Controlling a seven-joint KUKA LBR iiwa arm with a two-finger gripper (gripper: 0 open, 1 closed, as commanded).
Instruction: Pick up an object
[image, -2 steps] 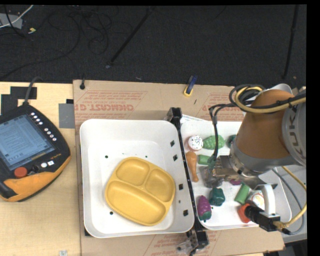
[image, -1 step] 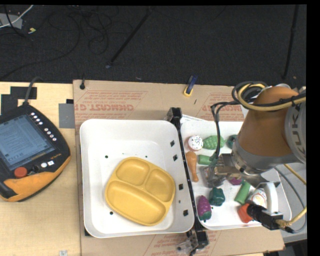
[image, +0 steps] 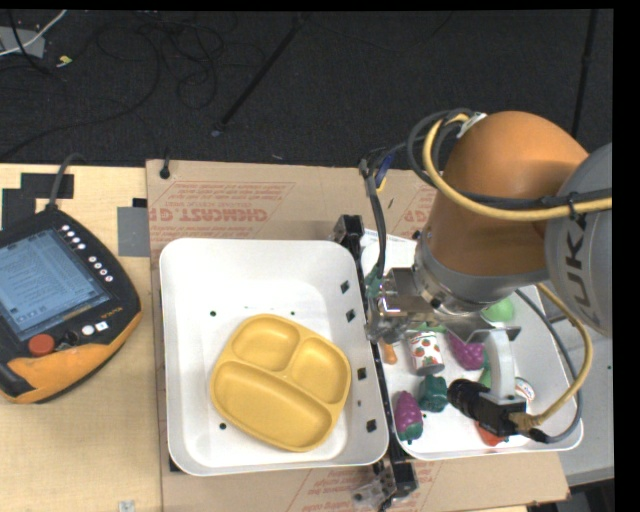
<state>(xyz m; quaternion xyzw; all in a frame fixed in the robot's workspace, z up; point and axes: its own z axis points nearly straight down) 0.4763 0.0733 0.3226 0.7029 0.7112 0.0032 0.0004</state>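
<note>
My gripper (image: 412, 316) hangs over the left part of the right bin (image: 556, 352), mostly covered by the arm's big orange and grey wrist. Just below it in the view lies a small white can with red spots (image: 427, 351); I cannot tell whether the two touch. Around them lie a purple piece (image: 466, 351), a green piece (image: 500, 310), a small orange piece (image: 390, 353), a teal toy (image: 433, 392) and a magenta grape-like piece (image: 408, 415). A bit of red (image: 487, 433) peeks out near the bin's front.
The left bin (image: 200, 270) holds a yellow divided plate (image: 281, 394). A teach pendant (image: 55, 300) lies on the bench at far left. The ridge between the two bins (image: 362, 330) runs right beside the gripper. Cables loop around the wrist.
</note>
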